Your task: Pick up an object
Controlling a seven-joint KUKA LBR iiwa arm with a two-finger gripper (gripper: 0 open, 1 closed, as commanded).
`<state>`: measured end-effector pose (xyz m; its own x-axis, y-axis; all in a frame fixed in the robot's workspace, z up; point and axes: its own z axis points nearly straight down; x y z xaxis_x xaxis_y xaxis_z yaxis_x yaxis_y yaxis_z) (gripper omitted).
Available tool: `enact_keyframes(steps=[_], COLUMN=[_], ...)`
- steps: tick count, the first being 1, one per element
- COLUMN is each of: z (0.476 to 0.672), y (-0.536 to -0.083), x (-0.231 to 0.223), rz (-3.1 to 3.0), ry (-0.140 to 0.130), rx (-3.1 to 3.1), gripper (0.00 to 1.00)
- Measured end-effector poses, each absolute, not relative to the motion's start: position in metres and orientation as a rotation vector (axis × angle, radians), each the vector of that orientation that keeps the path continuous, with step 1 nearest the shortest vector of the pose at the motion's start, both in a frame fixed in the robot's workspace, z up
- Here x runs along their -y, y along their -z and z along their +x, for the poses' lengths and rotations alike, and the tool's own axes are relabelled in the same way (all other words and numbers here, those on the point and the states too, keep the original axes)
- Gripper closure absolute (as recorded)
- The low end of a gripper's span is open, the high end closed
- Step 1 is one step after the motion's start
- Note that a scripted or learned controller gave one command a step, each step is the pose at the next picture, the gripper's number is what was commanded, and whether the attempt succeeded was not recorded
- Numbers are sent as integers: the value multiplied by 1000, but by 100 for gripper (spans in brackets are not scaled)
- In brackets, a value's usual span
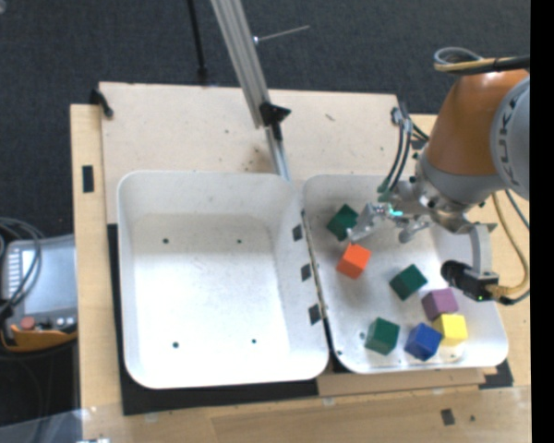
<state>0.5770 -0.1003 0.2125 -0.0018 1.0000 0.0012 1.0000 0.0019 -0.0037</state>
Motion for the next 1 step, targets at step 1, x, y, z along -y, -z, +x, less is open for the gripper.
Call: enact_keyframes(steps=[1], z=[578], y=[-214], x=[101], rz=[-2221], ry=[2], rx=[2222], gripper=[0])
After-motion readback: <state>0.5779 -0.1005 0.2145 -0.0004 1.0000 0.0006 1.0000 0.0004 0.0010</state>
